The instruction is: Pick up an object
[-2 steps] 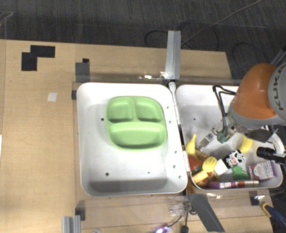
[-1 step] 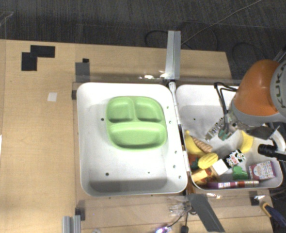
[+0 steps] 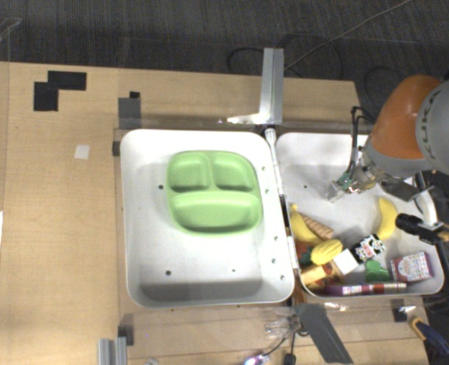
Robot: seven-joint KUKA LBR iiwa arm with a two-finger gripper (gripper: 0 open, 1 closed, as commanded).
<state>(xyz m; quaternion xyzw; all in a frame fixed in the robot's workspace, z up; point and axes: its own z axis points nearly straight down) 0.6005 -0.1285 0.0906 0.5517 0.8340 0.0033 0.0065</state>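
Camera view: gripper (image 3: 345, 186) seemingly above bare floor; banana (image 3: 388, 217) nearby.

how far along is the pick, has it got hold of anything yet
Done: the arm has reached over the right bin, with the gripper low above bare bin floor in its upper half. In hand: nothing shows between its fingers. Left: the whole grasp and lift. The banana, the pink carton and the other toys lie along the bin's lower part, and the green tray sits in the left bin.
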